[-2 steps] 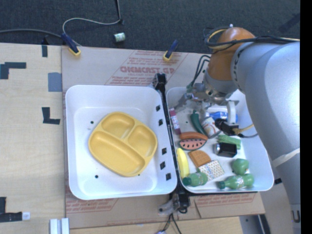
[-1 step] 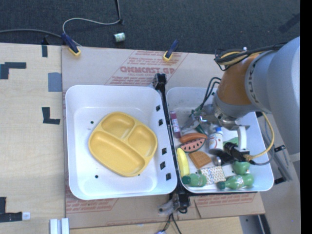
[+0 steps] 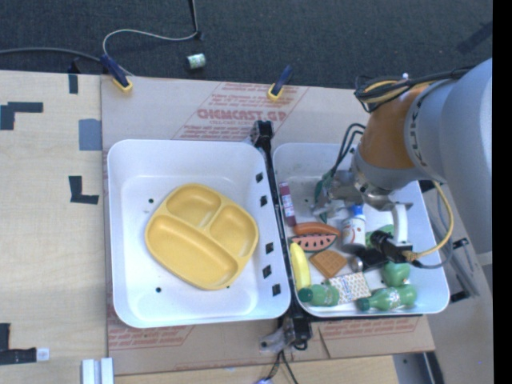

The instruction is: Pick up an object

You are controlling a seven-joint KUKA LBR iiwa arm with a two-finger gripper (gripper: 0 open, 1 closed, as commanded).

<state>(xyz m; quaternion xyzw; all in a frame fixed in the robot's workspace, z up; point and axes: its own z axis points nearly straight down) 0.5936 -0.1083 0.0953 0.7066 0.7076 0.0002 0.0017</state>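
Left bin (image 3: 128,214): yellow plate (image 3: 202,235). Right bin (image 3: 432,294): toy clutter, tool (image 3: 332,192); grip state unclear.

This is a robotics lab or test cell, not a home. An industrial arm (image 3: 448,134), grey with an orange band, reaches in from the right over a bench (image 3: 48,214) of pale wood marked with dark tape pieces. A sheet of printed cardboard (image 3: 232,114) lies on the bench, held at its far edge by yellow-handled clamps (image 3: 280,82). Two shallow white bins (image 3: 120,238) sit side by side on it, joined by black clips (image 3: 262,134). Loose cables (image 3: 152,34) trail across dark carpet (image 3: 320,14) beyond the bench's far edge. The right bin holds toy-like plastic food (image 3: 320,242) and small bottles (image 3: 388,297), the left a yellow divided plate (image 3: 202,234), all reading as test props.
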